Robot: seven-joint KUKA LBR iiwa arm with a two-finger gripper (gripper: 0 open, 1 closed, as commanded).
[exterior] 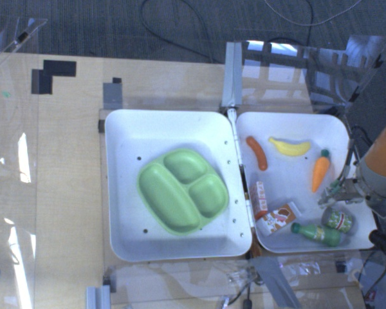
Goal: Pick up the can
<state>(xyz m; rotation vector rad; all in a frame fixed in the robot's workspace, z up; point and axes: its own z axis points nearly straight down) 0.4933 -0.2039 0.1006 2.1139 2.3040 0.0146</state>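
The can (339,220) is small, with a green and red label, and rests in the front right corner of the right bin (289,129). My gripper (341,196) hangs right over the can's far side, reaching in from the right under the arm's orange band (383,153). Whether it touches the can is unclear. Nothing is visibly lifted off the bin floor.
In the right bin, a green bottle (316,234) lies just left of the can, next to two small cartons (278,217) (260,199). A carrot (319,170), a banana (290,147) and a sausage (257,153) lie farther back. The left bin (125,172) holds a green divided plate (183,189).
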